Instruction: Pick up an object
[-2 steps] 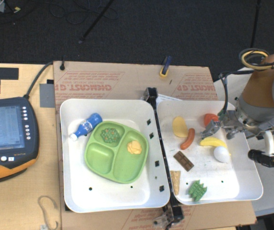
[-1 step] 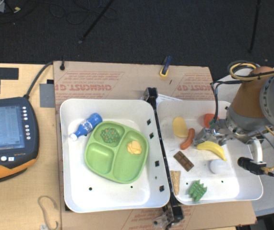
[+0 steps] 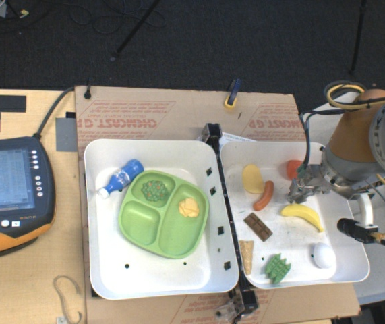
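In the right bin (image 3: 354,268) lie a yellow banana (image 3: 303,215), a red sausage (image 3: 264,195), a pale yellow rounded piece (image 3: 251,178), a brown chocolate bar (image 3: 258,226), a cone-like wafer (image 3: 245,255), a green spiky toy (image 3: 277,268), a white egg (image 3: 323,255) and a red object (image 3: 293,168). My gripper (image 3: 301,189) hangs low just above the banana's left end and right of the sausage. Nothing shows between its fingers.
The left bin (image 3: 104,248) holds a green divided plate (image 3: 164,213) with food pieces and a blue-and-white bottle (image 3: 121,177). A tablet pendant (image 3: 10,187) lies at far left. A black divider (image 3: 222,208) separates the bins. The arm's body (image 3: 354,140) covers the right bin's far corner.
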`<control>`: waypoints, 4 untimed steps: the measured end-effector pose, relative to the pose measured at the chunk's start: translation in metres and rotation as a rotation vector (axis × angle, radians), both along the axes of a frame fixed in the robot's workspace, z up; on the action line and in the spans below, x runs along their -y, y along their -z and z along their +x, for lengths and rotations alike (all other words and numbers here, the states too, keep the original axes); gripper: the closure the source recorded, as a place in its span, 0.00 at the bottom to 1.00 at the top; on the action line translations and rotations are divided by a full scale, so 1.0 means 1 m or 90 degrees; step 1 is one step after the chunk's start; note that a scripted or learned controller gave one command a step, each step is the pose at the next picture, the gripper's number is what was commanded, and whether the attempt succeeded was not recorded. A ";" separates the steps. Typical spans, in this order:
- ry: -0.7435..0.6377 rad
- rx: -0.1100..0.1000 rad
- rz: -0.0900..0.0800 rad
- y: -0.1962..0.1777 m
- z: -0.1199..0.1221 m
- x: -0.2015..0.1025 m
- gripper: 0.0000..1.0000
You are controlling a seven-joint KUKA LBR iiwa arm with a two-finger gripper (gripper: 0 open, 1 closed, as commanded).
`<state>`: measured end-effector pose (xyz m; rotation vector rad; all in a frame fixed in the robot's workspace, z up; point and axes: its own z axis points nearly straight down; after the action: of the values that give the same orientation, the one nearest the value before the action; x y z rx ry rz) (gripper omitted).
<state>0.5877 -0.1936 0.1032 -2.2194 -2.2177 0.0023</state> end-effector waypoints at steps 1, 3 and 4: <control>0.000 0.005 -0.002 -0.062 0.006 0.005 1.00; 0.000 0.003 -0.001 -0.126 0.006 0.014 1.00; -0.002 0.000 0.000 -0.132 -0.004 -0.038 1.00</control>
<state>0.5837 -0.1558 0.2347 -2.2152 -2.2220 0.0010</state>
